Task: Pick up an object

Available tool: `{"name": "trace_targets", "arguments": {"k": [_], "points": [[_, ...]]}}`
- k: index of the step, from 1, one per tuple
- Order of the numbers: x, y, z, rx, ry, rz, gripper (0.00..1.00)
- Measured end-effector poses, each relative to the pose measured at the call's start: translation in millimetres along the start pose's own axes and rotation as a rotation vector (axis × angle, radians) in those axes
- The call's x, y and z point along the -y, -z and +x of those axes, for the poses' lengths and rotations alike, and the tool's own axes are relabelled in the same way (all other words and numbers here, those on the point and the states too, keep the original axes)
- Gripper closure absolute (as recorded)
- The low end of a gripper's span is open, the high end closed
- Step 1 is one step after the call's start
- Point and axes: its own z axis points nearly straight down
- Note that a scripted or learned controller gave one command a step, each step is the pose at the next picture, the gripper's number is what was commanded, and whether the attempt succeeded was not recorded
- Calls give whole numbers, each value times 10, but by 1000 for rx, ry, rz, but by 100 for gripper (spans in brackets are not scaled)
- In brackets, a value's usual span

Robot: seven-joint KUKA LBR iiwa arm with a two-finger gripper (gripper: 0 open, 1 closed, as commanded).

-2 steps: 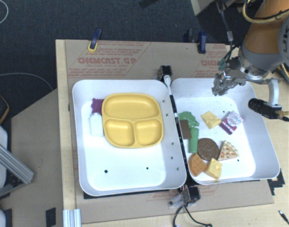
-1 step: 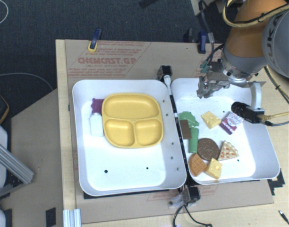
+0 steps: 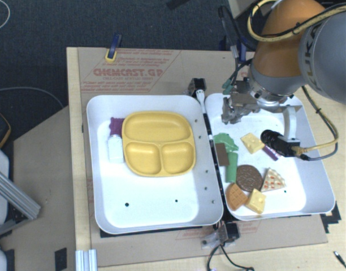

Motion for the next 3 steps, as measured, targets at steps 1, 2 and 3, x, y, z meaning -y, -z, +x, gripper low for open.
{"name": "trace_targets", "arguments": {"k": [1, 2, 3], "points": [[101, -137, -8, 1, -5, 0, 100], [59, 68, -5, 2, -3, -8, 100], [178, -119, 10, 1, -5, 1, 100]]}}
